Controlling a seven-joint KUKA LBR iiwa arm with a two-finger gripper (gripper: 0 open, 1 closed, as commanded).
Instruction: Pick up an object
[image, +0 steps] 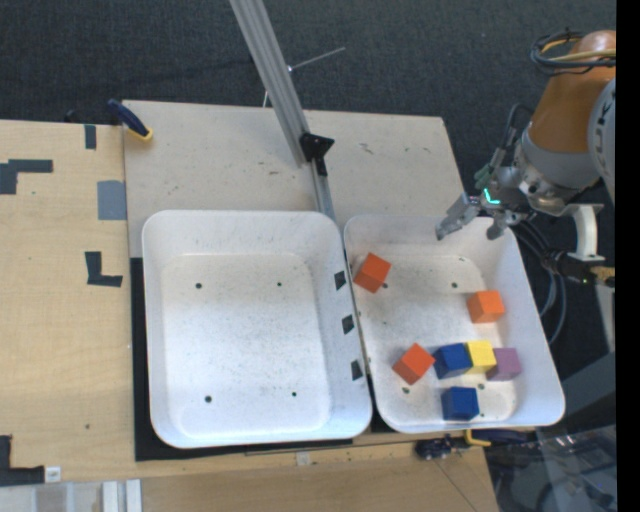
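My gripper (468, 224) hangs over the far rim of the right bin (540, 330), its two fingers spread apart with nothing between them. Inside that bin lie several cubes. An orange cube (372, 271) sits near the bin's left side, another orange cube (486, 306) near the right wall. Closer to the front are an orange cube (413, 363), a blue cube (452, 359), a yellow cube (481, 354), a purple cube (505, 363) and a second blue cube (460, 402). The gripper is above and apart from all of them.
The left bin (160, 300) stands beside the right one. A slanted metal post (280, 85) rises behind the bins. A blue and yellow clamp (130, 119) lies at the bench's far left. Cables (560, 265) hang by the arm at the right.
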